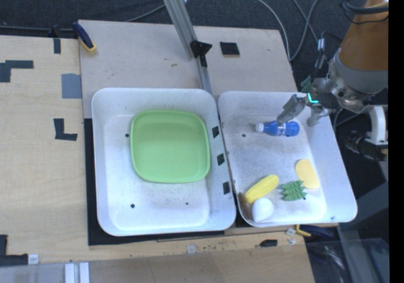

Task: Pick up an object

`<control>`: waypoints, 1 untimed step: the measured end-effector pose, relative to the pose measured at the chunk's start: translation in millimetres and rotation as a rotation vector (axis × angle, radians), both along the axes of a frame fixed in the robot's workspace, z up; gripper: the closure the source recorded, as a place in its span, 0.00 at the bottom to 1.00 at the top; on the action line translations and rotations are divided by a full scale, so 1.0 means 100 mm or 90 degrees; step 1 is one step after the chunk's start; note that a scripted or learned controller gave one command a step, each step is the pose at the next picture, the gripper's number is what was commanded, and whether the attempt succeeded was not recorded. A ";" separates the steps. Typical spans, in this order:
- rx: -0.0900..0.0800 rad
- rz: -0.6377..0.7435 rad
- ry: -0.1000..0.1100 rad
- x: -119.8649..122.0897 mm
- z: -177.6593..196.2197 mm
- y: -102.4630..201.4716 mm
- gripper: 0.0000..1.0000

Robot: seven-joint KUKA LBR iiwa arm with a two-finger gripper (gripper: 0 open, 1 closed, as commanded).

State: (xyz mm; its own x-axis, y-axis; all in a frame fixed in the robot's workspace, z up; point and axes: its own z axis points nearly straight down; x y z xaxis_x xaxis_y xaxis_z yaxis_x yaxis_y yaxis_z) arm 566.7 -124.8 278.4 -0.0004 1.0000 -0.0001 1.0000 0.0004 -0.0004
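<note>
— Two bins on the bench: what's in the left bin (107,168)?

— One green plate (170,146), lying flat toward its back edge, nearer the right wall than the left.

— And the right bin (328,149)?

— Five things. A blue bottle (278,128) lies on its side near the back edge, white cap pointing left. Along the front edge sit a corn cob (261,187), tilted, with a white egg (262,210) touching its lower end at the front left corner. Just right of the cob is a small green spiky piece (293,191), and touching that piece's top, toward the right wall, a yellow lemon (307,174).

— Where's the gripper (303,110)?

— Over the back right corner of the right bin, just above the bottle. Its two fingers are spread apart, one on either side, with nothing between them. The bottle rests on the bin floor, not lifted.
</note>
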 end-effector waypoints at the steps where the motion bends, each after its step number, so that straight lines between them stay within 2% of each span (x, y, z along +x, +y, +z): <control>1: 0.000 0.000 0.000 0.00 0.00 0.00 0.00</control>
State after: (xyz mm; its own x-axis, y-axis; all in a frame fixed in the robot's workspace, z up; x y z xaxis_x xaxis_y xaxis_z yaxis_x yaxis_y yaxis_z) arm 566.6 -124.8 278.3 -0.0004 1.0000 0.0000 1.0000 0.0004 -0.0005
